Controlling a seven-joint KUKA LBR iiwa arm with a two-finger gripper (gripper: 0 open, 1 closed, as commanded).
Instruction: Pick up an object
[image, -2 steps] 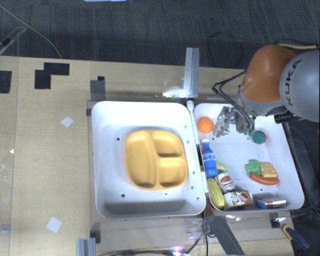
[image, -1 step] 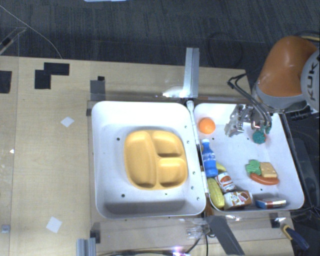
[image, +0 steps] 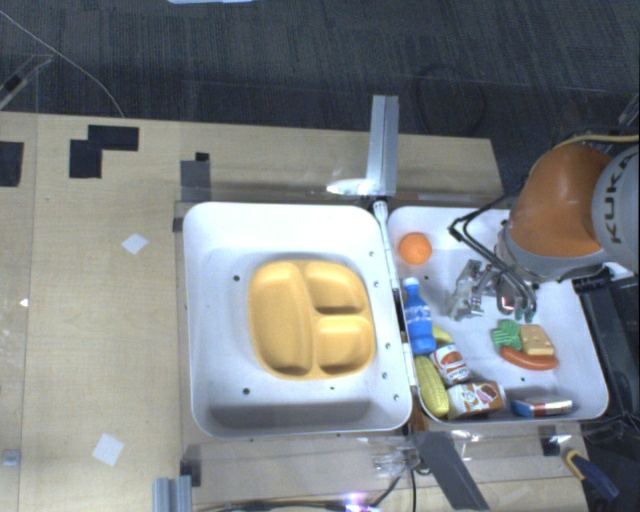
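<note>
While the gripper hangs over the right bin, we cannot tell its state.
We see objects below: orange ball, blue bottle, corn, toy sandwich.

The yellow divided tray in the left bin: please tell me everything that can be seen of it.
The yellow divided tray looks like smooth moulded plastic, with rounded corners. It has three compartments: one long section on the view's left and two smaller ones stacked on the right. All three appear to hold nothing. It lies flat, open side up, near the middle of the left white bin, resting on its floor and apart from its walls. Nothing else touches it.
</note>
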